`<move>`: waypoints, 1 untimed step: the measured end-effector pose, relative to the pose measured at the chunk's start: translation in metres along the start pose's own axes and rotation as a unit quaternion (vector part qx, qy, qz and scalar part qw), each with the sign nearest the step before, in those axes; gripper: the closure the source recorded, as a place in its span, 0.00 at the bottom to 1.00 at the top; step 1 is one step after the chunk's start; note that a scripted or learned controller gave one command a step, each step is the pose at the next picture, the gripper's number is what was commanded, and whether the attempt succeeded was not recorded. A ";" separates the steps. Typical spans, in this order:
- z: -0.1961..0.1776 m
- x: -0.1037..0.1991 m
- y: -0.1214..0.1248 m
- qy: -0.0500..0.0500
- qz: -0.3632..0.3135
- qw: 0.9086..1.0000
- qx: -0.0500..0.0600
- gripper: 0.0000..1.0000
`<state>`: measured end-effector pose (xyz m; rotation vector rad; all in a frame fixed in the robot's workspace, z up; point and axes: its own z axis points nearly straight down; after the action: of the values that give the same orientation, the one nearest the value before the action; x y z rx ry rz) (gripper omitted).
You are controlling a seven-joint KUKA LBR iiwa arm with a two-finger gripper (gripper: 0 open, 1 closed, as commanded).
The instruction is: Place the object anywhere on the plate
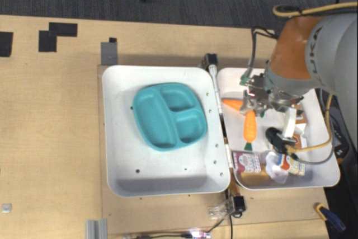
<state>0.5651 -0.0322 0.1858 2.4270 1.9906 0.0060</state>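
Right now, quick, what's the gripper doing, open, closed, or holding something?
Gripper: over the right bin, just above a toy carrot; open or closed cannot be told.

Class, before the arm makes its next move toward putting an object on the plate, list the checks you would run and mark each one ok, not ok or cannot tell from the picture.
1. Plate sits flat in the left bin, compartments facing up: ok.
2. Plate surface free to receive an object: ok.
3. Gripper is over the right bin, above the carrots: ok.
4. An object is held between the fingers: cannot tell; the wrist hides them.
5. A pickable object lies close by: ok; the orange carrot is just below the gripper.
6. Clutter around the target: not ok; a snack packet and other items crowd the bin.
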 end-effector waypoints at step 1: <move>-0.011 0.062 0.008 0.001 0.111 0.994 0.001 1.00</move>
<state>0.5850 0.0272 0.1968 2.6355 1.7110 0.0068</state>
